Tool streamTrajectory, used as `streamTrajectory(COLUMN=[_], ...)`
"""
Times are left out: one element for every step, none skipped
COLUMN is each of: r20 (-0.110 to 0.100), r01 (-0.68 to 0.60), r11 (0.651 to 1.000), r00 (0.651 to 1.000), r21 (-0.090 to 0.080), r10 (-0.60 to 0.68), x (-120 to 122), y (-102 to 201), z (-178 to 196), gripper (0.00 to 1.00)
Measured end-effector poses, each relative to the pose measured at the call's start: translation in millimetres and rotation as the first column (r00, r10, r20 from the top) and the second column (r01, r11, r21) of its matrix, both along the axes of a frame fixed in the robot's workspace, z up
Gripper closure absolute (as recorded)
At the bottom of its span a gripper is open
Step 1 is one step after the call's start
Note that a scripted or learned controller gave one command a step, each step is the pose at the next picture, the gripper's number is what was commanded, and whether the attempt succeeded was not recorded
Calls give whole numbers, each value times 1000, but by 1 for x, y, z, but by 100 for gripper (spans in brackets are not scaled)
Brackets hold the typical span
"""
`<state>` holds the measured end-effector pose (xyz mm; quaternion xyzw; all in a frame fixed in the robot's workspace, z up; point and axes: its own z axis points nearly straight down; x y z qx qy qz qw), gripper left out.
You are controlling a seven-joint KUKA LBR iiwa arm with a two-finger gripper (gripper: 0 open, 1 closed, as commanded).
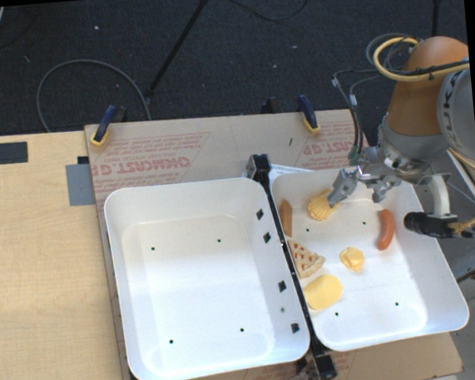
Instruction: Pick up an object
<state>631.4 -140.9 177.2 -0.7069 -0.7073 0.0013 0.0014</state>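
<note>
My gripper (pixel 361 192) hangs over the back of the right bin (pixel 433 308), its jaws spread wide and nothing between them. The left finger (pixel 339 190) ends right beside a ridged yellow piece (pixel 320 209); I cannot tell whether they touch. A red sausage (pixel 384 229) lies just below the right finger. Further in the same bin lie an orange sausage (pixel 285 217) along the divider, a waffle wedge (pixel 304 261), a small yellow chunk (pixel 353 258) and a flat pale yellow round (pixel 322 291).
The left bin (pixel 133 237) stands alongside, sharing a divider with black clips (pixel 278 248). Both bins rest on a cardboard sheet (pixel 175 153) held by two clamps at the back. The arm's orange band (pixel 425 58) and cables rise at the right.
</note>
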Motion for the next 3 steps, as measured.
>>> streamTrajectory(r20=[0,0,3], r01=[0,0,1], r11=[1000,1000,1000], r00=[1000,1000,1000], r21=[0,0,0], r10=[0,0,-1], x=[-6,-7,-6], y=[6,7,6], z=[-46,-92,-79], gripper=[0,0,100])
